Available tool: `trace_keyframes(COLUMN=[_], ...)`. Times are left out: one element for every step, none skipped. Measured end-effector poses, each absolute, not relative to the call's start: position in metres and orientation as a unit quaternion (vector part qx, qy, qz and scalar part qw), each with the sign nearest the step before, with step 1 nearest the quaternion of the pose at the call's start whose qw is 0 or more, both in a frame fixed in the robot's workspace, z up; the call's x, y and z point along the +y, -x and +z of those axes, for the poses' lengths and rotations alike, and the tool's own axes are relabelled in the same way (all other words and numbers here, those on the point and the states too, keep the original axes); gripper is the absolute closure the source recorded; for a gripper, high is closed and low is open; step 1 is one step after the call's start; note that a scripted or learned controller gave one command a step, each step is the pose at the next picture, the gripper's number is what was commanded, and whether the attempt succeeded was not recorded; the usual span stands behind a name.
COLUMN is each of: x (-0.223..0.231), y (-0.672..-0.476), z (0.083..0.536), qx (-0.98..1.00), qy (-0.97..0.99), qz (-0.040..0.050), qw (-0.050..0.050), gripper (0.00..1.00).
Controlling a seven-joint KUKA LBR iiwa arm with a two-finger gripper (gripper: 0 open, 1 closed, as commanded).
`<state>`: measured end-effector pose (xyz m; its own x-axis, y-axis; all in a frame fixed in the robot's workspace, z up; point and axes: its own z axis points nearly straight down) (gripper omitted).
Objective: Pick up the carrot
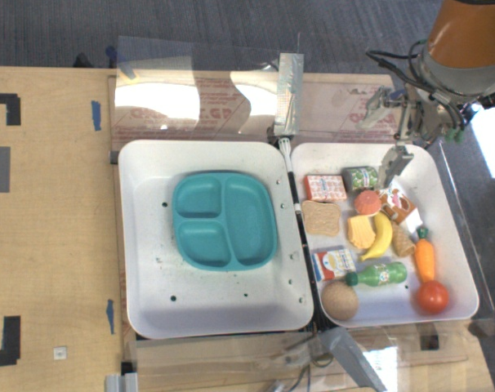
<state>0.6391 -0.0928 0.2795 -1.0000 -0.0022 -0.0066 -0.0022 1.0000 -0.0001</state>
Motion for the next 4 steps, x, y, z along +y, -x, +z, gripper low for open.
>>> trace_keyframes(x=[-0.141,-0.195,-0.188,-0.187], y=[-0.584,-0.518,-0.509,-0.508], z=[0.201,0.125,0.097,0.103], qx=[1.000,0.978,0.987,0.987], qy=[0.019,0.210,0.161,0.160], qz=[0.0002,0.0011,-0.0051,-0.0036], qw=[-0.001,-0.001,0.016,0.014], gripper=[0.00,0.00,0.00,1.00])
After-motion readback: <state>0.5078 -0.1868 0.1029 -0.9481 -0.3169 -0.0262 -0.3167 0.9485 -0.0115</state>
